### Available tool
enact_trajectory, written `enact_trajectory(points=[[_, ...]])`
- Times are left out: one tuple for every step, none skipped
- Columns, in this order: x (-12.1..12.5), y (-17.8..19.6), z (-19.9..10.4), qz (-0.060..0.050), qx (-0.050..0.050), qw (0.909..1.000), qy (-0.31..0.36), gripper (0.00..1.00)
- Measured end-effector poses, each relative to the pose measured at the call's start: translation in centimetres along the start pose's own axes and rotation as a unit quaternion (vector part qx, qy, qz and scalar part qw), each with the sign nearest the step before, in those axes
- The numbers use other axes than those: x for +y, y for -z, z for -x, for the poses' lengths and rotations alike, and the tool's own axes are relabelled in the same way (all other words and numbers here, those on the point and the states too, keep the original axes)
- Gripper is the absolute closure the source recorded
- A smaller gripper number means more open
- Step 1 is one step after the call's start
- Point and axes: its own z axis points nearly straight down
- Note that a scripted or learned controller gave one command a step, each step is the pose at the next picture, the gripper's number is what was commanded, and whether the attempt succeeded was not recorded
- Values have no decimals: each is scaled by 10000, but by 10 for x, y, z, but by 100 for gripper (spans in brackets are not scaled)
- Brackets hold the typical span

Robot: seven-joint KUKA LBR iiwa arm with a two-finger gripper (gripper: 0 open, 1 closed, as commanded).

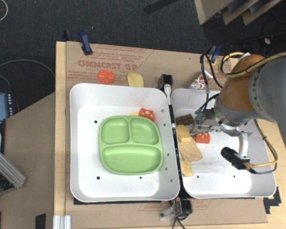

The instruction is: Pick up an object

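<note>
Tool (201, 126) low in right bin (254, 188), just above and touching small orange block (203, 137) near bin's left wall, tan pieces (188, 149) just left; grip state not discernible.

Green divided plate (130, 144) in white left bin (81, 132); red block (146, 113) beside it. White right bin (254, 184): orange-red piece (203, 137), tan crackers (188, 150), brown piece (183, 120). Arm (260, 87) grey, orange band
</note>
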Motion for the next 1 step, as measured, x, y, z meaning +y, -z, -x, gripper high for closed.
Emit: enact_trajectory(points=[[-39, 106, -26, 48, -10, 10000, -18, 100]])
